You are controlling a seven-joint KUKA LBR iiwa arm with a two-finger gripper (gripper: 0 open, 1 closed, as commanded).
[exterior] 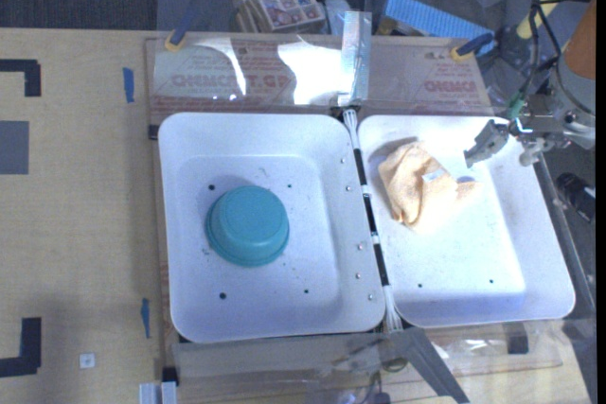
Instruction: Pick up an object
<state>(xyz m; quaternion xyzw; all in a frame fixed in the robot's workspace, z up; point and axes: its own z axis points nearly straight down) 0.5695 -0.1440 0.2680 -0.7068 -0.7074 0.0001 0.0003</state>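
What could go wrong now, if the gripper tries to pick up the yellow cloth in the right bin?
The gripper hangs beside the upper right edge of the crumpled yellow cloth, not over its middle, so a descent here may catch only a thin fold, or nothing. The soft cloth could also slip out while lifted. The gripper is near the far wall of the right white bin, so a small error might strike the rim.
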